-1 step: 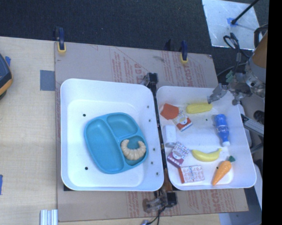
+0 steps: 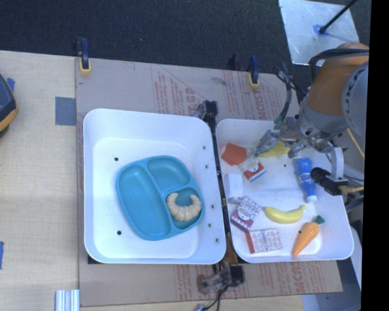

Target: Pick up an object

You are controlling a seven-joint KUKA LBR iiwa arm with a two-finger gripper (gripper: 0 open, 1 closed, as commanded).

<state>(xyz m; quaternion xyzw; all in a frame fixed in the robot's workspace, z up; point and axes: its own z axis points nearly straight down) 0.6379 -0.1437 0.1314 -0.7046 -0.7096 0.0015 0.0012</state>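
Grey end effector (image 2: 281,140) hovers low over the right bin's (image 2: 334,252) far edge; its grip state is unclear.

We see the arm (image 2: 337,80): grey casing, wide orange band above the wrist, black cables looping alongside, metallic gripper (image 2: 281,143) hardware at the tip.

Cut off at the left edge: a black and yellow device (image 2: 1,106). Partly hidden under the gripper (image 2: 281,143), upper right: a yellow object (image 2: 279,149), kind unclear. Too small to read: print on the small packets (image 2: 265,240), lower right.
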